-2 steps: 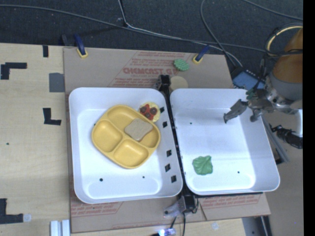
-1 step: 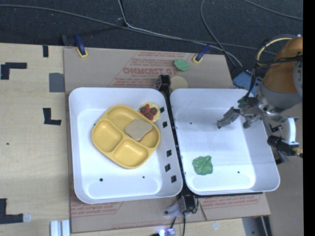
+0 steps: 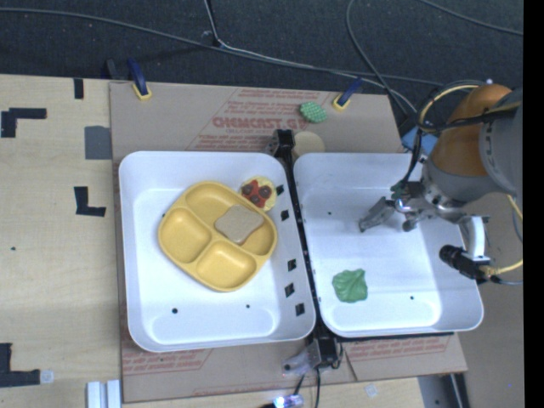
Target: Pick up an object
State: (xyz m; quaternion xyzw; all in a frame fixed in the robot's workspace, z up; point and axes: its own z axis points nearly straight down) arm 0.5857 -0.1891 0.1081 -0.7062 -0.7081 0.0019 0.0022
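1. Lettuce (image 3: pixel 349 285) lies in the right bin (image 3: pixel 442 313), well apart from the claw (image 3: pixel 371 222), nearer the camera.
2. Claw hovers low, grip unclear.
3. Cardboard's red writing is unreadable.

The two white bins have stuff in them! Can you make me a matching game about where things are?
Things:
1. yellow plastic divided tray
2. leafy green toy lettuce
3. tan slice of toy bread
4. grey two-finger gripper

Places:
A. right bin floor
B. on the yellow tray
C. left bin
D. over the right bin

Pairs: 1-C, 2-A, 3-B, 4-D
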